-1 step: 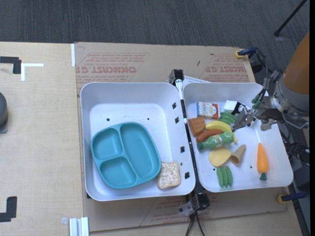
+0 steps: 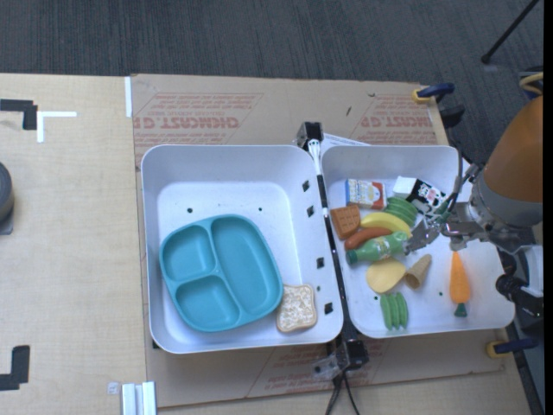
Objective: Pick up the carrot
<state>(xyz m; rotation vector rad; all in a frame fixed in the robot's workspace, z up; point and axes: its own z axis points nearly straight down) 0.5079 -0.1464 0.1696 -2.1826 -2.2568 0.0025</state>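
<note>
The carrot [image 2: 459,281] is orange with a green stub at its near end. It lies lengthwise on the floor of the right bin [image 2: 432,156], close to the bin's right wall. My gripper [image 2: 439,234] hangs over the same bin, just up and left of the carrot's tip and apart from it. It is open, and nothing sits between its fingers. One finger [image 2: 421,237] is over the pile of toy food, the other [image 2: 458,239] above the carrot's far end.
Left of the gripper lie a green bottle [image 2: 378,247], a banana [image 2: 386,223], a milk carton [image 2: 365,193], a cone [image 2: 418,271], a yellow chip [image 2: 385,276] and green beans [image 2: 394,309]. The left bin holds a teal divided plate [image 2: 220,272] and a bread slice [image 2: 297,309].
</note>
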